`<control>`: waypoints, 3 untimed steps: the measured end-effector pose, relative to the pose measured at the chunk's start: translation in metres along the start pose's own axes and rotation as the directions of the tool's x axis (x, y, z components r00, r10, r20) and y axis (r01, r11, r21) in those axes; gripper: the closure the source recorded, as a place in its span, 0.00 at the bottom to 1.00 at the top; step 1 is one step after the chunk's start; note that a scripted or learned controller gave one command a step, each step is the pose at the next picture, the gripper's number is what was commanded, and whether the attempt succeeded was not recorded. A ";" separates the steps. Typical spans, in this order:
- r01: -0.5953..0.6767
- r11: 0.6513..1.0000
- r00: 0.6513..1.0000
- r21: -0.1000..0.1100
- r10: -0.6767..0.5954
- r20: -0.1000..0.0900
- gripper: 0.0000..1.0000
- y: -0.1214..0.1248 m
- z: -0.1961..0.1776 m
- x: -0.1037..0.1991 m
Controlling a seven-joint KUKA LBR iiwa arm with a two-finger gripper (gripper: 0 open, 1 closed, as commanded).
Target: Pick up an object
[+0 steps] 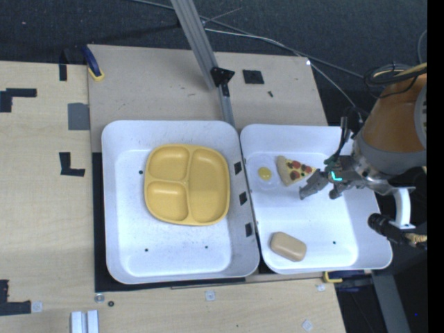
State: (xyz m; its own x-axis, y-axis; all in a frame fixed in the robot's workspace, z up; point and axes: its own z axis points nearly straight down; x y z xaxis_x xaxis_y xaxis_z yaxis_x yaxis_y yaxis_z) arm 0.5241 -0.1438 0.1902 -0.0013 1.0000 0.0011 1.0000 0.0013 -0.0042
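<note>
The job is to pick up an object, and it does not look done yet. The gripper (320, 188) is over the right bin (361, 252), just beside the pizza slice (293, 170). Its two fingers stand apart, and nothing sits between them. One finger (309, 186) points toward the pizza slice, but the view is too blurry to tell if it touches it.

The pizza slice lies flat in the right bin. A small yellow piece (265, 174) lies just on the far side of the pizza slice from the gripper. A tan bread roll (287, 246) lies nearer the camera, well apart from the pizza slice. A yellow plate (187, 184) sits in the left bin (125, 248), beyond the small yellow piece.

The gripper has yet to close on a thing and lift it up.
</note>
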 end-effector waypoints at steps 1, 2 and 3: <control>0.000 1.000 1.000 -0.002 0.000 0.000 0.00 0.000 -0.001 0.000; -0.001 1.000 1.000 0.001 0.001 0.001 0.00 -0.006 0.049 -0.007; 0.000 1.000 1.000 -0.002 0.000 0.002 0.00 -0.006 0.102 -0.007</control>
State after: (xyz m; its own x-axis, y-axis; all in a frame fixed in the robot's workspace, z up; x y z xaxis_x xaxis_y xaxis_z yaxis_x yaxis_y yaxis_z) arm 0.5176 -0.1506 0.0885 -0.0010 1.0000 -0.0008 1.0000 0.0010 -0.0020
